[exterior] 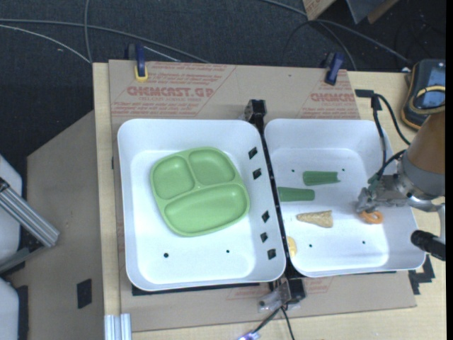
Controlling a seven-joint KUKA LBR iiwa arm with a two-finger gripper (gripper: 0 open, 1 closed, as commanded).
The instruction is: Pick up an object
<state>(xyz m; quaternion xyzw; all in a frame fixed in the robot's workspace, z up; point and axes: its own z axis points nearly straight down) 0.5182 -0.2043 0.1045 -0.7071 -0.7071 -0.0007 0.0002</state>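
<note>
Fingers (pixel 371 202) are down low in the right bin (pixel 333 261), at about three o'clock on its floor, and I read them as sitting right against a small orange piece (pixel 373 217) that pokes out just below them, toward five o'clock. I cannot tell whether they are wide or narrow, and I cannot tell whether the orange piece is actually between them or merely lying beside them; the metal tip hides too much. From my seat the arm (pixel 429 158) comes in from three o'clock, its orange band above the wrist showing at the frame's edge.

Elsewhere in the right bin I see a dark green strip (pixel 320 178) near the centre, toward twelve o'clock, a second green piece (pixel 295 194) at nine o'clock from the centre near the dividing wall, and a tan wedge (pixel 316 219) just below them. A small yellow bit (pixel 291 246) lies at seven o'clock by the bin's corner. All of these lie apart from the fingers.

The left bin (pixel 141 253) holds a light green divided plate (pixel 199 190), lying flat near its middle with its large compartment toward five o'clock. Both bins rest on a brown board on the desk (pixel 177 83), clamped at twelve o'clock by two blue clips (pixel 140 61).
</note>
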